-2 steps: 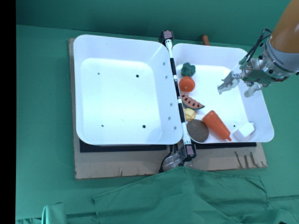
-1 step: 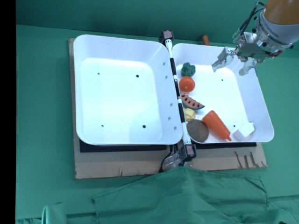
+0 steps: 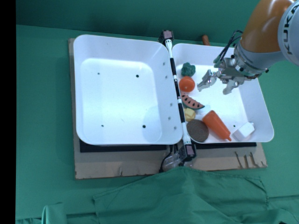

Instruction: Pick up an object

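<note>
The right bin (image 3: 254, 94) holds several toy foods along its left and front sides: a green broccoli piece (image 3: 188, 69), an orange tomato (image 3: 187, 84), a watermelon slice (image 3: 191, 101), a small yellow piece (image 3: 189, 114), a brown oval (image 3: 197, 130), an orange carrot (image 3: 217, 124) and a white block (image 3: 243, 131). My gripper (image 3: 217, 84) hangs above the middle of this bin, to the right of the tomato, open, with nothing between its fingers.
The left bin (image 3: 84, 55) lies beside it, split from it by a black-and-white divider (image 3: 175, 85). Both bins rest on a cardboard sheet (image 3: 117, 164) over green cloth. A small orange item (image 3: 205, 39) lies behind the right bin.
</note>
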Robot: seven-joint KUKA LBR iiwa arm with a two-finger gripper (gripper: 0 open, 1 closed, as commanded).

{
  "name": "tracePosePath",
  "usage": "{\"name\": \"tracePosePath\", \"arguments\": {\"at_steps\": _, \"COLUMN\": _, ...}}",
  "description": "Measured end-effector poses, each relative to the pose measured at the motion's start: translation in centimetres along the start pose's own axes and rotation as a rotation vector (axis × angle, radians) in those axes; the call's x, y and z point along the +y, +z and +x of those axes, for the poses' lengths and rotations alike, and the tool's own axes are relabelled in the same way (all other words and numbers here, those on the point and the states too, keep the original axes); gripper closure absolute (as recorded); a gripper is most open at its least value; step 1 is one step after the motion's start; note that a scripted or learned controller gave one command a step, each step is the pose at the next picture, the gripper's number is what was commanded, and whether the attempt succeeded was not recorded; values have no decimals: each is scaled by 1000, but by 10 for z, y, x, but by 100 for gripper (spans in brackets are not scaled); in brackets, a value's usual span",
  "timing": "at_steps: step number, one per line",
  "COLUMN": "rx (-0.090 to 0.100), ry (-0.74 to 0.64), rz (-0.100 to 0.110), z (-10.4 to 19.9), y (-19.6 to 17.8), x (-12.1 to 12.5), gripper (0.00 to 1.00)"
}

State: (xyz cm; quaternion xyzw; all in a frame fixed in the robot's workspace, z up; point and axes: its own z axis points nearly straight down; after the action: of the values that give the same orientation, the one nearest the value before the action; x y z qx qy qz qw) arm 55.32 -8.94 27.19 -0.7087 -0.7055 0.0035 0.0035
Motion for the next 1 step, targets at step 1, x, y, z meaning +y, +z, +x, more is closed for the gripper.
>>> {"name": "tracePosePath", "arguments": {"at_steps": 1, "rx": -1, "ry": 3, "rz": -16, "z": -32, "y": 91, "x": -29, "gripper": 0}}
